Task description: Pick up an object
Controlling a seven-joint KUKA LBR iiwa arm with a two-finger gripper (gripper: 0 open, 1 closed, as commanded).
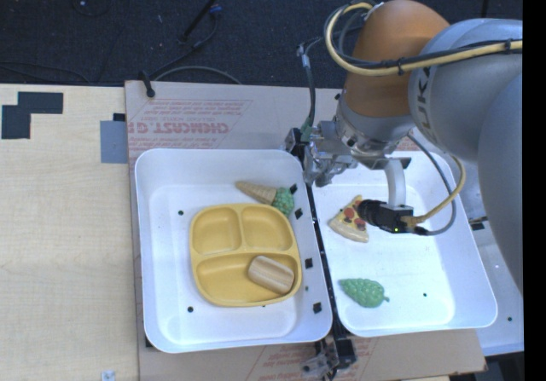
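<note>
- Reaching in from the right of the frame, grey arm (478, 98) with its orange band above the wrist, wrist mass hanging over the seam between the two bins near centre frame.
- Sitting on the wooden counter (60, 226): left white bin (158, 200) and right white bin (465, 285), side by side and touching along the middle.
- Lying in the left bin, lower centre: yellow divided tray (222, 239), with a tan bread roll (271, 274) in its lower right compartment.
- Resting just above the tray's upper right corner: ice cream cone toy (266, 193), green end toward the seam.
- Lying in the right bin, nearest candidates for the pick: pizza slice toy (350, 221) right of centre, green grape bunch (363, 291) lower down, well apart from the slice.
- Hanging at the seam, up-left of the pizza slice: gripper (317, 168); cannot tell how far apart it stands, and nothing seen in its hold.
- Judged best: centring over one lone item such as the slice, staying off the bin wall, descending straight, closing only once low enough.
- Readable writing: mirrored red print on the cardboard (192, 119) above the left bin, seemingly "CHEMCAST"; remainder too small.
</note>
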